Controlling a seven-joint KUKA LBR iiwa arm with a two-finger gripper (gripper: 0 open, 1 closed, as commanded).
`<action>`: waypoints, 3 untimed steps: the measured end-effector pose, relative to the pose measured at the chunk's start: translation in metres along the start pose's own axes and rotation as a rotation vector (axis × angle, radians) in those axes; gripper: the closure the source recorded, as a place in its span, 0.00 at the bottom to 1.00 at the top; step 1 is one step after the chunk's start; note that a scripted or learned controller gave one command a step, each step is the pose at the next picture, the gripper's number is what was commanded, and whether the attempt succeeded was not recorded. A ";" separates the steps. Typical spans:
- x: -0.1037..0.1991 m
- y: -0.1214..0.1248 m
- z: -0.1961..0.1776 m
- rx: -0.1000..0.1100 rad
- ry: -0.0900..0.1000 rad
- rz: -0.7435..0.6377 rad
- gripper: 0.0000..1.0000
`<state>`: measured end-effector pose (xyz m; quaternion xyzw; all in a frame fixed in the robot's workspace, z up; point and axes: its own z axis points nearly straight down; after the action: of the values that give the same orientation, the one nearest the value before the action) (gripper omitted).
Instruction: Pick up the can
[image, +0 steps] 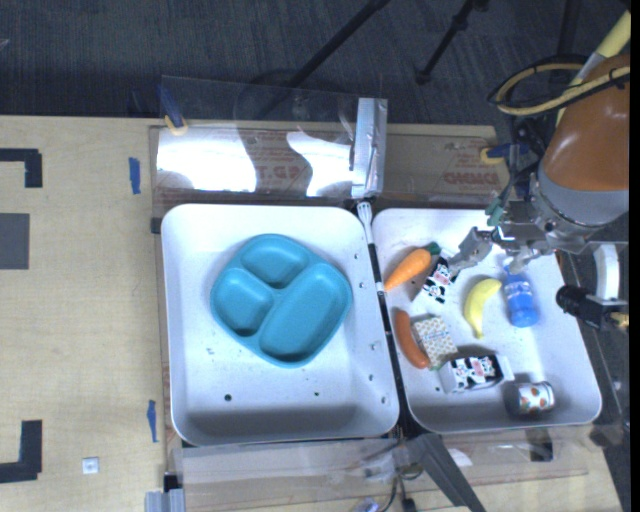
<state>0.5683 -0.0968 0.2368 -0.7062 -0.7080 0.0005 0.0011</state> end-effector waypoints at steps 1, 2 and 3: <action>0.041 -0.089 0.053 0.002 0.001 -0.223 0.00; 0.091 -0.087 0.009 -0.007 -0.004 -0.879 0.00; 0.091 -0.086 -0.001 -0.012 -0.006 -0.877 1.00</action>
<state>0.4822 -0.0064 0.2382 -0.3389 -0.9408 -0.0023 -0.0048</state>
